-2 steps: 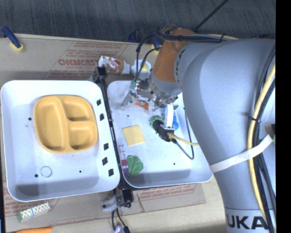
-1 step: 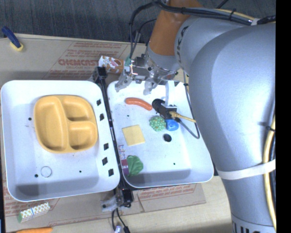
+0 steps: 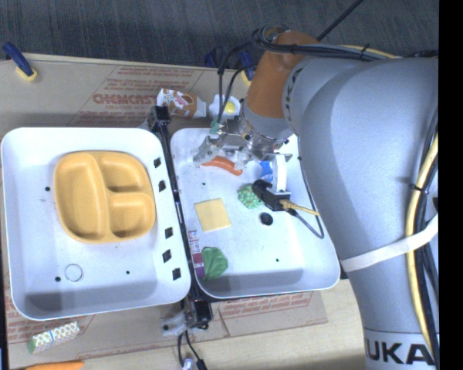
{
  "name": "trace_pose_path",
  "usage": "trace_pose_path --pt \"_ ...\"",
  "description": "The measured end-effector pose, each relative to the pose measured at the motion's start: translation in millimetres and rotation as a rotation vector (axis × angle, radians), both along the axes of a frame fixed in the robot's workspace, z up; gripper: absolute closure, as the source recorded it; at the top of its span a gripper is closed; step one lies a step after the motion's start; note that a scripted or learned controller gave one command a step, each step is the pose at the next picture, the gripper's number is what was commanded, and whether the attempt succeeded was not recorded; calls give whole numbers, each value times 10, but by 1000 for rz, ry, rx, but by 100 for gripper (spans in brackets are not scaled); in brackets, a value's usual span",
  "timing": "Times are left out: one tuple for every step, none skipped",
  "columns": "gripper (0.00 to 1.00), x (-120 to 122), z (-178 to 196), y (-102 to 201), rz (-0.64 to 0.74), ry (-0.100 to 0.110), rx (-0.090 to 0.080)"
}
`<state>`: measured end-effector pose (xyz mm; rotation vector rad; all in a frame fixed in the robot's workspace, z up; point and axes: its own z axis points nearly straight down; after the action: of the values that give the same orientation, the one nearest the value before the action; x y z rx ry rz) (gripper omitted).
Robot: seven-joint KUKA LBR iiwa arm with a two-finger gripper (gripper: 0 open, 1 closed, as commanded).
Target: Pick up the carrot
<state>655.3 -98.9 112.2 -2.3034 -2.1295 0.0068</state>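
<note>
Fingers [image 3: 230,151] over carrot [image 3: 222,164]; long axis left-right, slightly tilted.

One fixed camera above the bench [image 3: 100,83] looks down slantwise on both bins [image 3: 15,206].

Orange carrot [image 3: 222,163], flat, right bin

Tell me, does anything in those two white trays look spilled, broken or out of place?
Nothing looks spilled or broken. The right white bin holds scattered toy food: a thin orange carrot under the tool, a green leafy lump, a flat yellow square. The yellow divided plate lies flat in the left white bin.
</note>
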Motion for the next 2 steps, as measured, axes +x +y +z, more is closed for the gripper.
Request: trace_pose_path --pt "100 11 115 13 7 0 0" --pt "100 -286 -209 8 -388 1 -1"
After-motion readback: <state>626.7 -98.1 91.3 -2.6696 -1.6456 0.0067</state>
